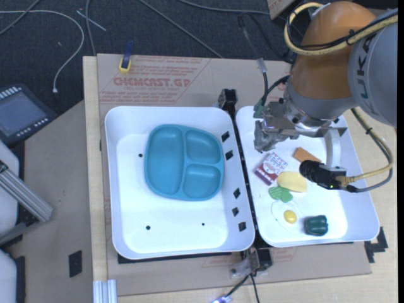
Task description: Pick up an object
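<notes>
My gripper [266,141] hangs over the upper left part of the right bin [360,223], under the arm's orange band. Just below it lies a red and white packet [273,166]. Further down are a yellow lemon-shaped piece [292,182], a green leafy piece [281,194], a toy fried egg [288,216] and a dark green pepper [315,225]. An orange slab [304,153] lies to the right of the packet, partly under the arm. The gripper stands above the packet and I see nothing held in it.
The left bin [126,188] holds a blue divided plate [184,162]. A black divider with clips [238,169] runs between the bins. A black connector with a yellow cable [322,173] hangs from the arm over the right bin.
</notes>
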Tool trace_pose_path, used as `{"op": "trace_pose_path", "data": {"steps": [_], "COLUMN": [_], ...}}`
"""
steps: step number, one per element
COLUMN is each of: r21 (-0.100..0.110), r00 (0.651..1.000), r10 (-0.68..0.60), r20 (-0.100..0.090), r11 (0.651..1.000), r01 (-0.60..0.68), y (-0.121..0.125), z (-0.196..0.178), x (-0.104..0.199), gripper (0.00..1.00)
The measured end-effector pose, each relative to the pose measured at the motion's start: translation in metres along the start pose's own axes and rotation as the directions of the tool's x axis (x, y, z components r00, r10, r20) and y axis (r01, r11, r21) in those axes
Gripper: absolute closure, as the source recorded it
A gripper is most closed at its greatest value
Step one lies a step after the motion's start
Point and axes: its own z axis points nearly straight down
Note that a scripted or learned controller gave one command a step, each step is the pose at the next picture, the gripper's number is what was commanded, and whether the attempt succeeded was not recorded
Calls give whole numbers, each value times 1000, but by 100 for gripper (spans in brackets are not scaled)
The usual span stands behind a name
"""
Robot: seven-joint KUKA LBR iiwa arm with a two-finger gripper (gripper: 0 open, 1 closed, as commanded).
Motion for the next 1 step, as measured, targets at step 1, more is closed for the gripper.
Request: {"op": "trace_pose_path", "data": {"steps": [1], "r21": [3], "r00": [1000], "r10": [-1], "r20": [0], "r11": [1000], "r01": [1], "y": [12], "z": [22], "x": [59], "gripper": [100]}}
